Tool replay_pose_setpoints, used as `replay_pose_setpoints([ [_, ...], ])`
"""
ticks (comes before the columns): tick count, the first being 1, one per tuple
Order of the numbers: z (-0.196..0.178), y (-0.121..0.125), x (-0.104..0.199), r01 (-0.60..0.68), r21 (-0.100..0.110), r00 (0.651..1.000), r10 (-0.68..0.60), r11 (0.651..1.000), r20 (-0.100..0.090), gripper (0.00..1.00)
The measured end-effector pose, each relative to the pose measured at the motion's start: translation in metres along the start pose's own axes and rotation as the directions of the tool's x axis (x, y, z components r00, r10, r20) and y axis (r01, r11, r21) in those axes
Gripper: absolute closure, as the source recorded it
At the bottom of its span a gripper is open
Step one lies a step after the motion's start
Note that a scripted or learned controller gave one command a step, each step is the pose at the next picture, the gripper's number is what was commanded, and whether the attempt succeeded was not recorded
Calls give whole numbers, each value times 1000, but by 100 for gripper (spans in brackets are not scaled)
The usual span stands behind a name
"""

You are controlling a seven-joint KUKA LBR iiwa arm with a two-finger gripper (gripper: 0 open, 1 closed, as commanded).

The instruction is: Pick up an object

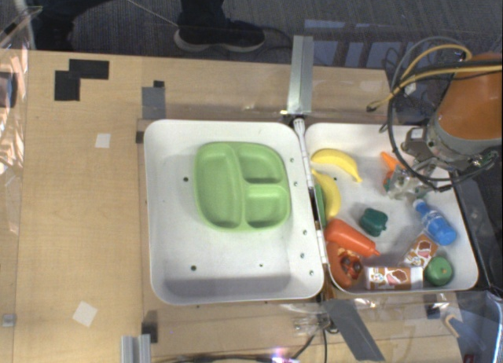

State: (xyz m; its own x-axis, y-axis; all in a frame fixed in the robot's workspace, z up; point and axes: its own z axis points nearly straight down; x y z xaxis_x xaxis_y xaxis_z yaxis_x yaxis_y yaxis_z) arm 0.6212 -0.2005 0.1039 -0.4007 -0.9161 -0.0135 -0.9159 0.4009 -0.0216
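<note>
Two shallow white bins sit side by side on the wooden bench. The left bin [169,275], in the middle of the frame, holds a green divided plate [240,185] lying flat toward its upper part. The right bin [369,135] is crowded with small objects: two yellow bananas, one [338,163] near the upper left corner and another [328,194] just below it along the left wall; a dark green block [373,220] near the centre; an orange carrot [351,236] lower left; a brown and white wrapped bar [392,276] along the bottom wall; a green apple [439,270] in the lower right corner; and a blue bottle [435,223] lying tilted at the right side.

At the right of the frame the arm [471,114] reaches in, its orange band uppermost. Its gripper [402,185] hangs over the upper right part of the right bin, near a small orange piece [388,160]. Whether its fingers are apart or together I cannot tell. Dark shoes [218,33] stand at the top of the frame.
</note>
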Motion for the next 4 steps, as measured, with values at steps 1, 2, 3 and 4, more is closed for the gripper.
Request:
replay_pose_setpoints([
  [1,-3,-2,-4,4,8,1000,-4,1000,2,0],
  [2,9,16,-2,-99,3,995,99,995,-2,0],
  [3,13,47,-11,-96,-7,995,96,995,-8,0],
  [4,18,7,-19,-192,-20,981,191,981,-18,0],
])
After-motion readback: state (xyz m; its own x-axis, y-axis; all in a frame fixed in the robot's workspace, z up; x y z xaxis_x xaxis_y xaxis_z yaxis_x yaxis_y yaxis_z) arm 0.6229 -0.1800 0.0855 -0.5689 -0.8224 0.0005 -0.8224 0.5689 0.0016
